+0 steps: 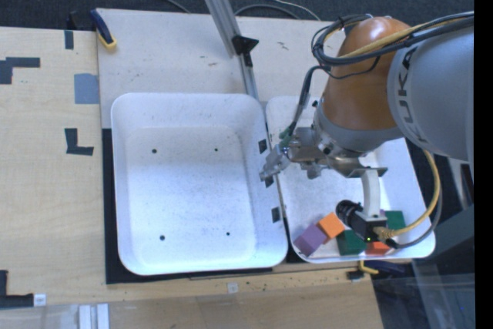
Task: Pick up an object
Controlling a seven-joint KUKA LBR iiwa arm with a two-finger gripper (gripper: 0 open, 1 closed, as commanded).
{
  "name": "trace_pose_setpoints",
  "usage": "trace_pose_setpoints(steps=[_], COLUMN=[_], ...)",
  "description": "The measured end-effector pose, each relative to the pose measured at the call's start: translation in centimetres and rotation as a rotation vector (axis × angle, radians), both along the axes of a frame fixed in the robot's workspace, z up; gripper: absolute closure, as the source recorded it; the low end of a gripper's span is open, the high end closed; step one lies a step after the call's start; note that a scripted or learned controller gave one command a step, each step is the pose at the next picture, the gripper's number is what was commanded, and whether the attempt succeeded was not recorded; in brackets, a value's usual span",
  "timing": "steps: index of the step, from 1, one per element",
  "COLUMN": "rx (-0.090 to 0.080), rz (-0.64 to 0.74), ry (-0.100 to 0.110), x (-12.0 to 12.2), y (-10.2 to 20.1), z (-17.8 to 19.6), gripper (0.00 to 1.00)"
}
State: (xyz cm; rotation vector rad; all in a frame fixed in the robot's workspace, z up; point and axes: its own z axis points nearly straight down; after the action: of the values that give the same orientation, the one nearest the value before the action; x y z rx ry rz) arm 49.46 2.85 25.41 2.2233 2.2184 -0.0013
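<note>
My gripper (273, 163) hangs low over the left edge of the right bin (408, 166), right by the wall it shares with the left bin (185, 181). Nothing shows in it. Loose blocks lie in the right bin's near corner: a purple block (310, 240), an orange block (331, 226), a dark green block (351, 243) and another green block (394, 219). They sit well below and to the right of the gripper, apart from it. The bulky wrist with its orange band (370, 73) hides the middle of the right bin.
A slanted metal pole (219, 8) crosses the bench behind the bins. A yellow-tipped tool (104, 28) lies at the back left. Black cables and a small black part (348, 210) hang from the arm beside the blocks. The left bin's floor is bare white.
</note>
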Motion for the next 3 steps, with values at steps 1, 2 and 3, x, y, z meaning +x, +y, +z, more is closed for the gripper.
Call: trace_pose_setpoints(steps=[1, 2, 3], rx=[-0.001, 0.001, 0.0], rz=[-0.002, 0.005, 0.001], ry=[0.007, 0.003, 0.004], x=[2.4, 3.2, 2.4], y=[-4.7, -3.0, -5.2], z=[-5.9, -6.3, -6.2], gripper=[0.0, 0.0, 0.0])
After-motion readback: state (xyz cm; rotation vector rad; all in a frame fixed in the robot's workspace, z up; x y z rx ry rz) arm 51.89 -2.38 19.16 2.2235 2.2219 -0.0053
